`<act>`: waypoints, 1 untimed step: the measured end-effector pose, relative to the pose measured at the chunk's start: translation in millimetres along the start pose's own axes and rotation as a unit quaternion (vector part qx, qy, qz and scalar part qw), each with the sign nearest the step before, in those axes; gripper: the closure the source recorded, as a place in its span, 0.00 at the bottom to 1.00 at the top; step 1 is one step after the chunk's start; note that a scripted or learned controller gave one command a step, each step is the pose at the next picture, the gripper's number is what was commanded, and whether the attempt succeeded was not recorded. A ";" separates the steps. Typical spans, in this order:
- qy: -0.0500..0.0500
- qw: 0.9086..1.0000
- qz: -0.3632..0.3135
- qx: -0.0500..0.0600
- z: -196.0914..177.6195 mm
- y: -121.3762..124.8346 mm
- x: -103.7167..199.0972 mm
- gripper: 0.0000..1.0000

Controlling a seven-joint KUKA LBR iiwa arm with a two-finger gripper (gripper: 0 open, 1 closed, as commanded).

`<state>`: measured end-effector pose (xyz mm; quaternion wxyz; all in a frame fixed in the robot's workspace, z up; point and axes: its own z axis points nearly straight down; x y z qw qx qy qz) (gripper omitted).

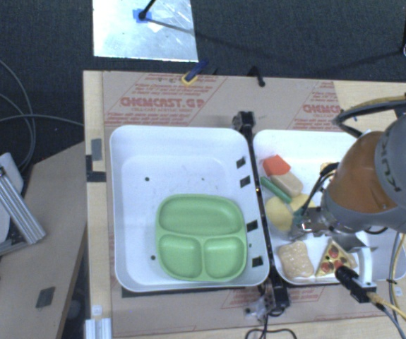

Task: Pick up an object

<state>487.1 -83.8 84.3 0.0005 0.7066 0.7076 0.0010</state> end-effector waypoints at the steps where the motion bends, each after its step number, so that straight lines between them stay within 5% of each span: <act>1: 0.000 1.000 0.000 0.000 0.0 0.0 0.2 1.00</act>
